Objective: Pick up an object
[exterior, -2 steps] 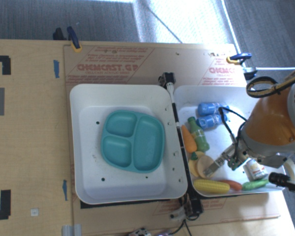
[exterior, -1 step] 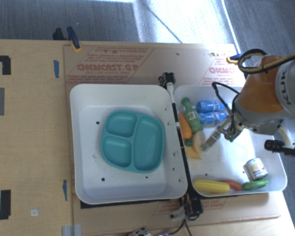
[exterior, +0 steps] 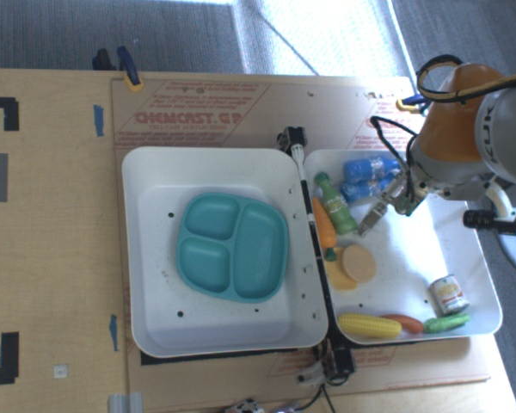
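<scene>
Currently | tool (exterior: 371,217) is hovering, fingers slightly apart, holding nothing, just beside green bottle (exterior: 336,210) in right bin (exterior: 477,256) | pick is pending: descent, closure, lift.

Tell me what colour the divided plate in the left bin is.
Teal, a plain blue-green: the divided plate shows clearly in the camera view.

You see two bins side by side. Left bin (exterior: 146,231) holds divided tray (exterior: 233,246) at centre. Right bin (exterior: 486,291) holds bottle (exterior: 336,206) and carrot (exterior: 324,224) along left wall, crumpled wrapper (exterior: 367,175) behind them, corn (exterior: 369,325) at front, can (exterior: 448,295) right of it.
</scene>
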You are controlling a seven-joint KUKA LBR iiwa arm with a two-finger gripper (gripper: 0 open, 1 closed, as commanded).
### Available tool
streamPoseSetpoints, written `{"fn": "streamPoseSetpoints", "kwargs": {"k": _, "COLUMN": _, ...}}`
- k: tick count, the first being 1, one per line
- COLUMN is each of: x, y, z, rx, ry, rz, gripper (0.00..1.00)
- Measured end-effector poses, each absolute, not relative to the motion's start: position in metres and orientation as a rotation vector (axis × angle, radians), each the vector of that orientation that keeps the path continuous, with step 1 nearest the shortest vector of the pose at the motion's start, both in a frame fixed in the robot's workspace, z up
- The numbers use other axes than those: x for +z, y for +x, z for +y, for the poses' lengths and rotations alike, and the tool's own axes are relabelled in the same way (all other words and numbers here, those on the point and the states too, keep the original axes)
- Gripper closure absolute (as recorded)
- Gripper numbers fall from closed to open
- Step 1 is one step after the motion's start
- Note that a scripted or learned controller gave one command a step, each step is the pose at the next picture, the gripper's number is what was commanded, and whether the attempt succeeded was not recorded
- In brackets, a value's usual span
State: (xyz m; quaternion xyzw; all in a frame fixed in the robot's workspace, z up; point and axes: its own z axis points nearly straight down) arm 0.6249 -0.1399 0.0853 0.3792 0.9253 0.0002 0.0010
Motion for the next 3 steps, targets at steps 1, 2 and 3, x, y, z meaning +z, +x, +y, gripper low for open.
{"fn": "streamPoseSetpoints", "kwargs": {"k": 1, "x": 0.085, "y": 0.648, "z": -0.143, "rx": -0.019, "ry": 0.824, "rz": 3.056, "gripper": 0.0}}
{"fn": "streamPoseSetpoints", "kwargs": {"k": 2, "x": 0.097, "y": 0.653, "z": -0.141, "rx": -0.009, "ry": 0.815, "rz": 3.03, "gripper": 1.0}}
{"fn": "streamPoseSetpoints", "kwargs": {"k": 3, "x": 0.194, "y": 0.646, "z": -0.177, "rx": -0.002, "ry": -0.347, "rz": 3.113, "gripper": 1.0}}
